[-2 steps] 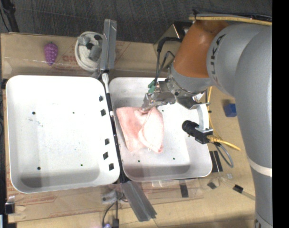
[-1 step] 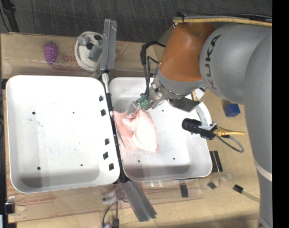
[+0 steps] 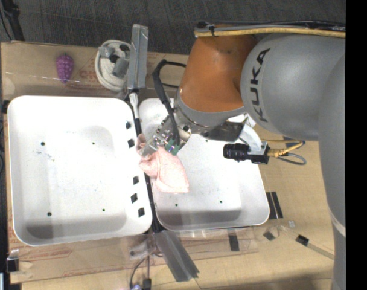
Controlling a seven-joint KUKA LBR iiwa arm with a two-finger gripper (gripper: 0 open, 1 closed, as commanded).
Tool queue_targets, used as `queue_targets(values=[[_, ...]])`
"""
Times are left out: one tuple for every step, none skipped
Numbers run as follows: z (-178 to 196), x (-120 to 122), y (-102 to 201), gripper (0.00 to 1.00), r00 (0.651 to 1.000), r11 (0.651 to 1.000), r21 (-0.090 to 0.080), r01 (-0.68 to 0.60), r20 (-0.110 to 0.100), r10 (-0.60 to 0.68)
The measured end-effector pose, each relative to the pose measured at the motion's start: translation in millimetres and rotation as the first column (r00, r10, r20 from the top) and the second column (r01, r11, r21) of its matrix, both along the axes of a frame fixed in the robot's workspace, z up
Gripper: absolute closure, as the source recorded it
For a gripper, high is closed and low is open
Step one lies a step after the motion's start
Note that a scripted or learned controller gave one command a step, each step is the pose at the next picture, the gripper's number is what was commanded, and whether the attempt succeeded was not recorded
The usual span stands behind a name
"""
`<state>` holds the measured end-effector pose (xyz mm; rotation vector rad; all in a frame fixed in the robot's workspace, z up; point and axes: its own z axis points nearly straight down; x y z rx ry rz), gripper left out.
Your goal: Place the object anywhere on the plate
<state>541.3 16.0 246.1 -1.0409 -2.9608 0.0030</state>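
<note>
Sitting bare on the bench, the left bin point(image 3: 69, 168) adjoins the right bin point(image 3: 232, 204). A pink cloth point(image 3: 166, 169) hangs at the right bin's left edge, clamped between the gripper point(image 3: 161, 141) fingers.

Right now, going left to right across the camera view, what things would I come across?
Purple object on the bench → left white bin → roll of white tape → pink cloth in the right white bin → black cylinder with its yellow cable, under the grey arm.
</note>
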Motion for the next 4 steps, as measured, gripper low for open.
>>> queue_targets(values=[[-14, -12, 46, 1.0, 0.92, 0.92, 0.0, -0.393, 0.002, 0.393], [-6, -22, 100, 1.0, 0.775, 0.775, 0.0, -0.631, 0.004, 0.631], [-13, -39, 149, 1.0, 0.774, 0.774, 0.0, -0.633, 0.003, 0.633], [-12, -39, 149, 0.0, 0.774, 0.774, 0.0, -0.633, 0.003, 0.633]])
